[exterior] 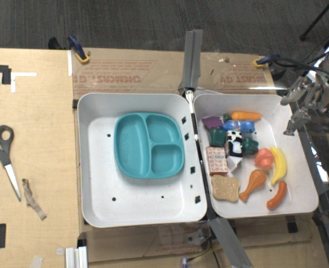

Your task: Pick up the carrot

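Carrot [246, 116] sits at the top of the right bin [306, 202]; end effector [296, 113] hovers at its right edge, can't tell its state.

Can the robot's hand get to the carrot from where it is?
Probably yes. The carrot lies on top at the far edge of the right bin, uncovered, and the hand sits just beside that bin.

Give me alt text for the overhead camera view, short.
An orange carrot lies at the far edge of the right bin among toy foods, with the gripper near that bin's right rim. The left bin holds a teal divided plate.
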Controlling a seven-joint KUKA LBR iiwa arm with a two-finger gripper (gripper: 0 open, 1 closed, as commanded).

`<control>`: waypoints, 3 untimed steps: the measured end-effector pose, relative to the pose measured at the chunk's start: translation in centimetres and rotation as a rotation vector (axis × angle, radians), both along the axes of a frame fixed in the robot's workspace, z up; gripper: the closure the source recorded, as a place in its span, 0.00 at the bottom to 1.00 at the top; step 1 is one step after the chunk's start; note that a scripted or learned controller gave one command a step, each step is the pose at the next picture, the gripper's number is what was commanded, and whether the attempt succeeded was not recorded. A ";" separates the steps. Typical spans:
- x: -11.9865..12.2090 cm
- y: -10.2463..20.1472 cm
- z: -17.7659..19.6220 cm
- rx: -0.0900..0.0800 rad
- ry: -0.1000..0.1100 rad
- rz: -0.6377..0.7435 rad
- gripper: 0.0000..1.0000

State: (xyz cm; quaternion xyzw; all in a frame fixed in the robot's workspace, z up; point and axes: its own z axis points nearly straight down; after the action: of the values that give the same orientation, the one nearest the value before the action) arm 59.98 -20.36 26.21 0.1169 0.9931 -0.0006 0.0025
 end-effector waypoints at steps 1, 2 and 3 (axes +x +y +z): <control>3.5 -0.9 -12.5 0.001 0.001 0.075 0.00; 5.5 -0.3 -16.7 -0.001 -0.003 0.125 0.00; 4.7 4.6 -16.8 0.000 0.000 0.152 0.00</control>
State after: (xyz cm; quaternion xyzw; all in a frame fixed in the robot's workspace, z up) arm 64.66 -15.73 9.40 0.0413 0.9991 -0.0002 0.0026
